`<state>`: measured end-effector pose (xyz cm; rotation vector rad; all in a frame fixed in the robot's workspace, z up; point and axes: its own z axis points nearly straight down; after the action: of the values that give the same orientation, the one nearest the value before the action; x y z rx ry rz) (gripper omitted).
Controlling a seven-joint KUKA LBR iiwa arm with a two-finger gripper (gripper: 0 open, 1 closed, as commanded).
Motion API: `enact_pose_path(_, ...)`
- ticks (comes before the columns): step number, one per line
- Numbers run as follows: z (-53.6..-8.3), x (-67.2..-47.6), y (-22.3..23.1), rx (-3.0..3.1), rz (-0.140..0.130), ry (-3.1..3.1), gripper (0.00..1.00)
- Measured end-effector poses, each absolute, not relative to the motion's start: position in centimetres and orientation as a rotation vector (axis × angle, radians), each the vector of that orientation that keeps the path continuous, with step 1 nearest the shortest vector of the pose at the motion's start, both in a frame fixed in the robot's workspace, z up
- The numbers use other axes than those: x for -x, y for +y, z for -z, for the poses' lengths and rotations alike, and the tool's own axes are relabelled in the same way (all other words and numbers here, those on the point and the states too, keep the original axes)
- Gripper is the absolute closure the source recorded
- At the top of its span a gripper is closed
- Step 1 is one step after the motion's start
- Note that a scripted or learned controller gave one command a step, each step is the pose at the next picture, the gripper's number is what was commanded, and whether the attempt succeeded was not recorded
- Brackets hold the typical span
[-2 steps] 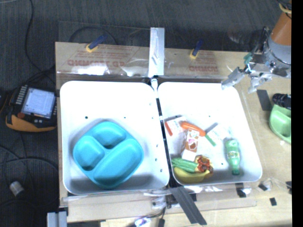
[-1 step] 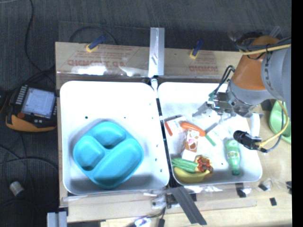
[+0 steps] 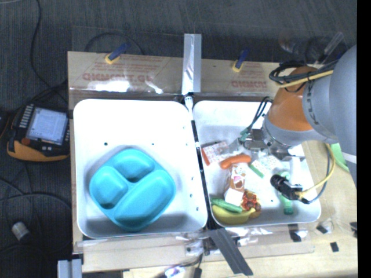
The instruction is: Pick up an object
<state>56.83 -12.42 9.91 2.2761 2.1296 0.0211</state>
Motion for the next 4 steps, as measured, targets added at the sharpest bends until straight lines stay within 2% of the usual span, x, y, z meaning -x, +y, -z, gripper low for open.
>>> enact_pose_path(1, -9.4, -49.2, -11.5, -2.148, -0.020, 2.255, 0.00)
enact_pose_path(2, -10.5, -49.4, -11.9, -2.147, -0.018, 2.243, 1.00)
enact_pose_path(3, -27.1, -52.4, -9.2, -2.006, 0.010, 2.424, 1.00)
enact_pose_path(4, -26.3, -52.2, -12.8, -2.008, 0.012, 2.423, 1.00)
